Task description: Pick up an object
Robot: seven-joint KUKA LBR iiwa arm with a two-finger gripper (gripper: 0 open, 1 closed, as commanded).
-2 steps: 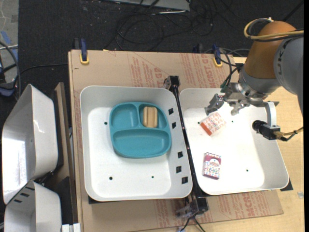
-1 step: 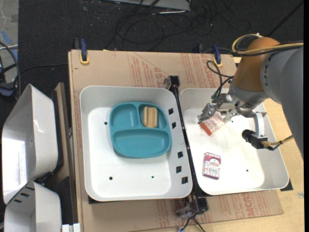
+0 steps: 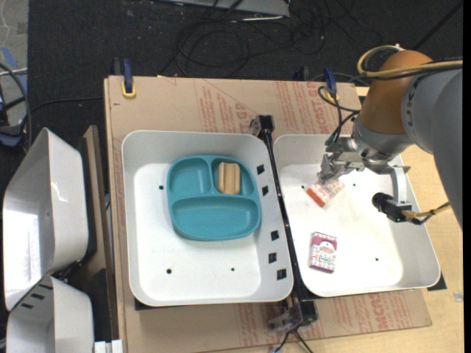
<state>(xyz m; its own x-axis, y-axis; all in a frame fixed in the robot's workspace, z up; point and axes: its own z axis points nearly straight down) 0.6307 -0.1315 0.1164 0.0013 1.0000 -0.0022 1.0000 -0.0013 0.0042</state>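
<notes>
Hovering low in the right bin (image 3: 412,271), claw (image 3: 333,173), spread or pinching impossible to tell, directly over an orange packet (image 3: 324,194), pink box (image 3: 322,252) lying well apart nearer the front.

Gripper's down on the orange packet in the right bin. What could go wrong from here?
1. The gripper meets the orange packet at its upper edge, so a grasp may catch only a corner and slip.
2. The packet lies flat on the right bin floor, so it may slide instead of lifting.
</notes>
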